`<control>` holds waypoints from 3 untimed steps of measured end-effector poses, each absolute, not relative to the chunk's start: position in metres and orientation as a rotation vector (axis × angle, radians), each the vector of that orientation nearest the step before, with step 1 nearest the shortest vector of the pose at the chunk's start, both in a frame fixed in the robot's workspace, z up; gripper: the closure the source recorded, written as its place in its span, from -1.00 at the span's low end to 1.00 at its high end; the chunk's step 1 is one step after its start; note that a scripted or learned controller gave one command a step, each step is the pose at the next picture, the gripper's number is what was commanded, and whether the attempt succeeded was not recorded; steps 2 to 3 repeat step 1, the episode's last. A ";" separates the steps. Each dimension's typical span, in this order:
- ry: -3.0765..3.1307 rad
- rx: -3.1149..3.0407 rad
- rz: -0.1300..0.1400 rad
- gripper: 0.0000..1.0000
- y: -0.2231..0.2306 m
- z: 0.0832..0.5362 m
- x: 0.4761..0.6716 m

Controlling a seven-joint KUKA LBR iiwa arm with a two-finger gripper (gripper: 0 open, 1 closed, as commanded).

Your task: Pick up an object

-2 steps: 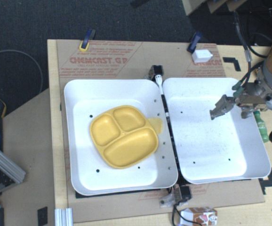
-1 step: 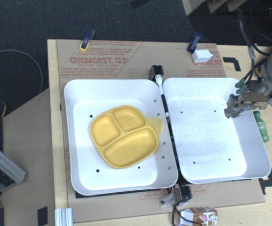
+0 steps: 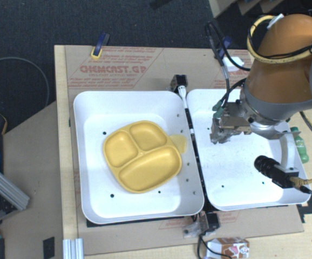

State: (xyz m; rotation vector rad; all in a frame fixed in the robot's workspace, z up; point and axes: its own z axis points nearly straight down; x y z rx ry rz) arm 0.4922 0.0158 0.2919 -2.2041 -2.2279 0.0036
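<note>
- Two white bins sit side by side on the brown surface [image 3: 118, 69].
- A yellow plate [image 3: 142, 158] lies flat in the middle of the left bin [image 3: 91, 117].
- The plate has three parts: two small ones at the back and one big one at the front.
- It is turned a little, so its edges do not line up with the bin walls.
- The grey and orange arm [image 3: 283, 58] comes in from the right and hangs over the right bin [image 3: 237, 190].
- The gripper [image 3: 219, 136] points down over the left part of the right bin, close to the wall between the bins.
- The plate is in the other bin, on the far side of that wall from the gripper, and the two do not touch.
- Nothing can be seen in the gripper.
- I cannot tell if the gripper is spread apart or closed together.
- A small green thing [image 3: 299, 147] lies by the right edge of the right bin, partly hidden behind the arm.
</note>
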 end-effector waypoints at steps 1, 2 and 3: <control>-2.230 -2.221 -0.014 1.00 0.040 0.384 0.480; -2.230 -2.221 -0.014 1.00 0.040 0.384 0.480; -2.230 -2.221 -0.014 1.00 0.040 0.384 0.480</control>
